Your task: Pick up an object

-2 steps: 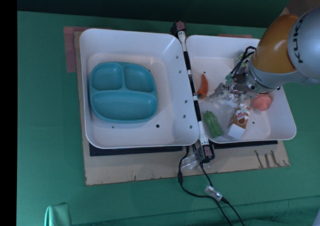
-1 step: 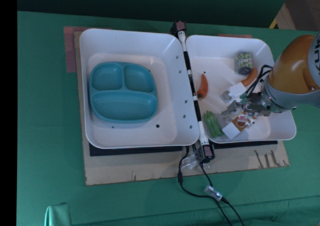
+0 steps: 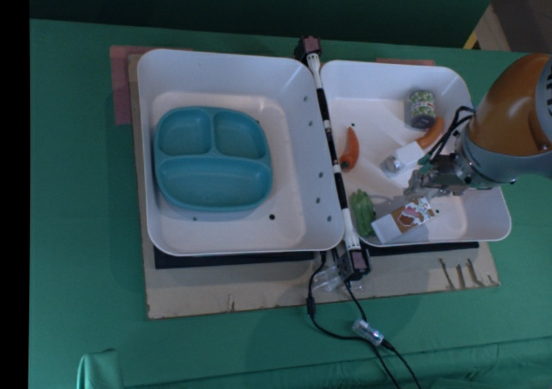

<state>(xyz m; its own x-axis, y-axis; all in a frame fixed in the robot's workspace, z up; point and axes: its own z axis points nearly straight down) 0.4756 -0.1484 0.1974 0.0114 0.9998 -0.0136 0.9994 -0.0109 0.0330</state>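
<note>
The tool [image 3: 429, 178] hangs low in the right bin [image 3: 483, 219], just above the printed carton [image 3: 404, 219], presumably lined up to pick it, though its grip cannot be told.

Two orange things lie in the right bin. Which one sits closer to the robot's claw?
The orange piece by the small can; the chili-shaped one lies near the divider.
</note>
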